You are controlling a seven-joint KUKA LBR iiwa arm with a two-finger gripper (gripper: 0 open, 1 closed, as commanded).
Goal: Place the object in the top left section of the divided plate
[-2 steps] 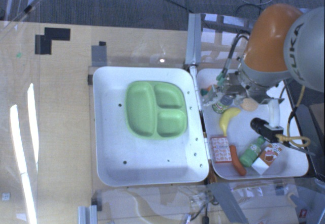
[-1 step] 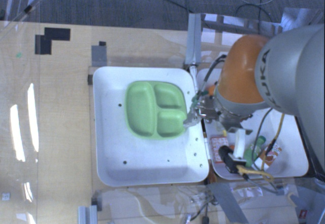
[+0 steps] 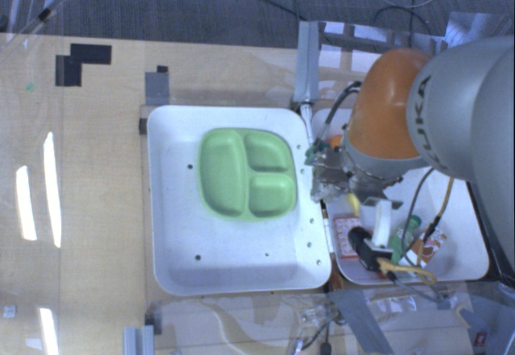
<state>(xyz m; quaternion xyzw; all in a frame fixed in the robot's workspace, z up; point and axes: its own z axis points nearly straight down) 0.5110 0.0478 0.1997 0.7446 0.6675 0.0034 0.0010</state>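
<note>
A divided plate (image 3: 246, 174) is seen in the left bin (image 3: 173, 257), set toward that bin's upper middle and well clear of its lower rim. The plate is pale green, matte, and shaped as a square with rounded corners. It is split by raised ridges into three sections: one long section down its left side and two smaller ones stacked on its right. The top left of the plate is taken up by the upper end of the long section. The green surface is plain, and the bin floor around it is marked by a few small dark dots.

The gripper (image 3: 325, 176) is seen at the seam between the two bins, just beside the plate's right edge, under the grey arm (image 3: 471, 112) and its orange band (image 3: 386, 112). Whether the gripper is apart or together cannot be told, as it is covered from above by the wrist.

In the right bin (image 3: 475, 261), a red and white packet (image 3: 346, 234), a green thing (image 3: 408, 229) and an orange and white packet (image 3: 432, 247) are seen near one another below the arm. Print is carried on the packets, but it is too small to be read.

Black tape marks (image 3: 80, 62) are seen on the pale wooden tabletop (image 3: 88, 208).
</note>
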